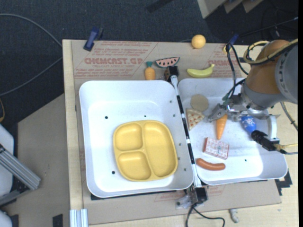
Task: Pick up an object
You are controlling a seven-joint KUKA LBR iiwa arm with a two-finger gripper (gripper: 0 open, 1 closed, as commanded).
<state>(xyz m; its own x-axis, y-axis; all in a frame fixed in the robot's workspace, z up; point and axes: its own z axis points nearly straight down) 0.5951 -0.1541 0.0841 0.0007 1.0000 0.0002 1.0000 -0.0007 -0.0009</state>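
Dark carpeted floor [42,13] surrounds a tabletop [71,126] faced with brown cardboard printed in red lettering; a grey cable crosses the floor at upper left, and a blue clamp [92,38] grips the board's far edge. Two shallow white bins sit side by side. Left bin [94,98]: a yellow three-compartment plate [144,150]. Right bin [270,164]: toy carrot [221,126], pizza slice [193,118], round tan disc [199,101], pink wafer block [216,148], sausage [210,164] and a blue item [248,124]. Behind the bins lie a banana [200,71], watermelon slice [167,61], small orange carrot-like toy [150,73] and an orange ball [199,41]. Hand [221,111] hovers low in the right bin, just above the toy carrot's top; whether it is parted or closed cannot be told, and nothing is visibly gripped.
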